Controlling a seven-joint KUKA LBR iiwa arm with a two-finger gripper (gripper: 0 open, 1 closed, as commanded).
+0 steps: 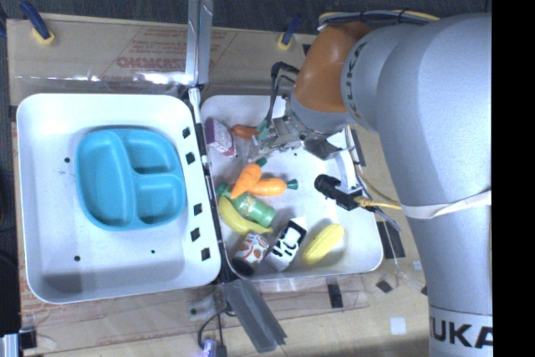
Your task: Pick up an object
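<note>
Over right bin [361, 259], gripper [269, 138] low near carrots [257, 182]: orange, tapered, green tops. Gripper state: cannot tell. Left bin [42, 180] holds blue tray [131, 176].

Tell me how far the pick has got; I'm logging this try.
Nothing looks picked yet: the carrots, banana and corn all lie in the right bin. In hand: the end effector is low over that bin's upper part, near the carrots. Left: grasping one item and lifting it. The blue tray sits in the left bin.
</note>
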